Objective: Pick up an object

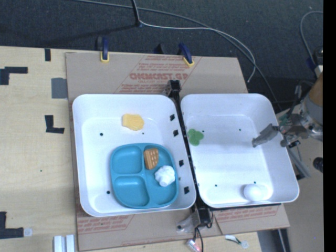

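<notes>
At the lower right of the right bin [231, 106] we see a white ball [255, 191], with a green piece [195, 136] at its left wall. The gripper [262, 138] hovers at the bin's right edge; we cannot tell its state.

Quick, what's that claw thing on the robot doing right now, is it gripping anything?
End effector: over the right bin's right edge; open or closed cannot be told, and nothing shows in its grasp.

One fixed camera high above the bench [31, 140], looking down at a slant, far enough back to take in both white bins [84, 156] whole, arm [315, 109] entering at right.
</notes>
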Robot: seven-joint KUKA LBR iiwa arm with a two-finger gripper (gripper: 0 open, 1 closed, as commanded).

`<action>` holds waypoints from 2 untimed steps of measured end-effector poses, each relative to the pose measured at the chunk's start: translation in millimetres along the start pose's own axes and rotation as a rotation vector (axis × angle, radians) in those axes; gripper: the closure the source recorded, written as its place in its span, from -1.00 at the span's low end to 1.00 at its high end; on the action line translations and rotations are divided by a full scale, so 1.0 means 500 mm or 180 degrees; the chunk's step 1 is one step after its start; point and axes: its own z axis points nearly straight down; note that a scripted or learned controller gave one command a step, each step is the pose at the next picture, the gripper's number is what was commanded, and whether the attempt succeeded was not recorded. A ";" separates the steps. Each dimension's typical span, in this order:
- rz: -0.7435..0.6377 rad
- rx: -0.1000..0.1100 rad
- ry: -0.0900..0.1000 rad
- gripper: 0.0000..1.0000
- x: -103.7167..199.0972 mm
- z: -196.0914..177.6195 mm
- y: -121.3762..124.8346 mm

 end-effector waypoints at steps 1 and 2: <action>-0.0020 -0.0020 0.0002 -1.00 0.162 -0.127 -0.074; -0.0020 -0.0019 0.0003 -1.00 0.290 -0.245 -0.070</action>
